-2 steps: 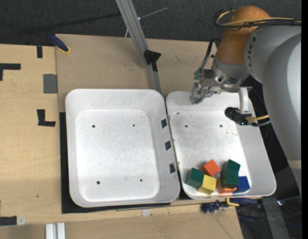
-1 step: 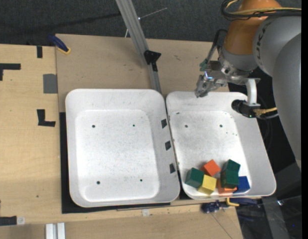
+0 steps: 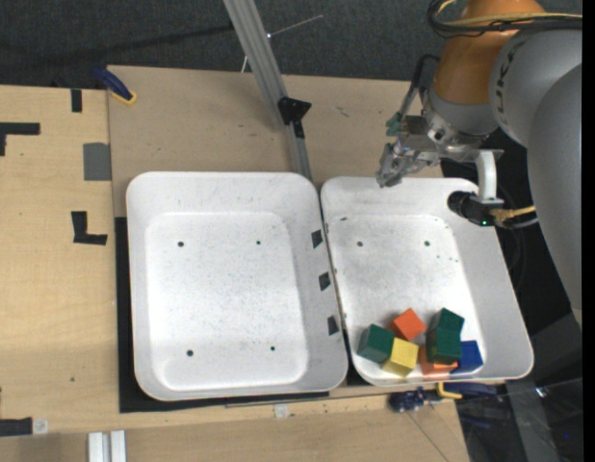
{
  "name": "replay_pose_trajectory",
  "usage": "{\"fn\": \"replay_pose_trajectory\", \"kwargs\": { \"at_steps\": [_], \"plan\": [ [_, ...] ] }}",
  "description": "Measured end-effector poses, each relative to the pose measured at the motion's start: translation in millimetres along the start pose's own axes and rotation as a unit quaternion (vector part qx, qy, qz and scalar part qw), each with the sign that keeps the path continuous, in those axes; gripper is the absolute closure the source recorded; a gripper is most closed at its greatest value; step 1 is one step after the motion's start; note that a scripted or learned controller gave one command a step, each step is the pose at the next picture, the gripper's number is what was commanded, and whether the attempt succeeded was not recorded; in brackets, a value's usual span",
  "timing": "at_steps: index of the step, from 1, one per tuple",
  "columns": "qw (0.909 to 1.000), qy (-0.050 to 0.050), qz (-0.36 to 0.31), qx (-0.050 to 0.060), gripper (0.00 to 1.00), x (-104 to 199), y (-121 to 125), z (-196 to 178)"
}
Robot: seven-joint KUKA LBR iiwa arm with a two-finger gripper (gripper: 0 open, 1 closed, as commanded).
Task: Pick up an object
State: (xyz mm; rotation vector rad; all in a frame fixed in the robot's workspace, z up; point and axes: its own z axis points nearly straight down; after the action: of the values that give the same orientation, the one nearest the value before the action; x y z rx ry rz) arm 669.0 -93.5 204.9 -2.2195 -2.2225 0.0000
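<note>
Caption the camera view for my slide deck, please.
Tool above the right bin's far rim; coloured blocks clustered in its near corner.

"What sort of place is this?"

"A robotics lab, seen from above. A pale wooden bench (image 3: 47,287) carries two shallow white bins (image 3: 225,282) side by side on a black mat, with black tape marks (image 3: 81,227) stuck to the wood."

"What else shows it?"

"A grey arm (image 3: 538,75) with an orange band reaches in from the right, cables looped on it. A metal strut (image 3: 264,51) slants across, above dark carpet. Small coloured blocks (image 3: 418,343) sit in the right bin, like test pieces."
</note>
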Motion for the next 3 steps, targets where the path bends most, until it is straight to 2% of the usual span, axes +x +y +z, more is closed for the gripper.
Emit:
{"fn": "replay_pose_trajectory", "kwargs": {
  "at_steps": [2,3],
  "plan": [
    [1.0000,0.000,-0.002,0.002,1.00,88.0,-57.0,6.8],
    [1.0000,0.001,-0.003,0.001,1.00,135.7,-85.2,-13.8]
  ]
}}
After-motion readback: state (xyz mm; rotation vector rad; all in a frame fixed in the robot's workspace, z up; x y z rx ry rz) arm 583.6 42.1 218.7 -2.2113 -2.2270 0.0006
